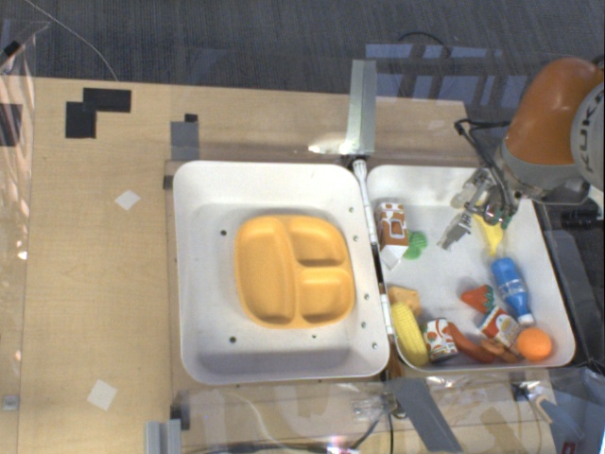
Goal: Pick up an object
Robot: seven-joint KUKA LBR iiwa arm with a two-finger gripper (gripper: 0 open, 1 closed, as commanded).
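While over right bin (558,282), pincer (470,218) beside banana (492,235)

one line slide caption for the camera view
Arm's tool hovers over the right bin of toy food; yellow divided tray sits in the left bin.

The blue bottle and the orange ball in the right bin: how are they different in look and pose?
The blue bottle is long and lies on its side; the orange ball is round, with no lying direction. The bottle is blue with a white cap; the ball is plain orange. The bottle lies nearer the gripper than the ball. Both rest in the right bin.
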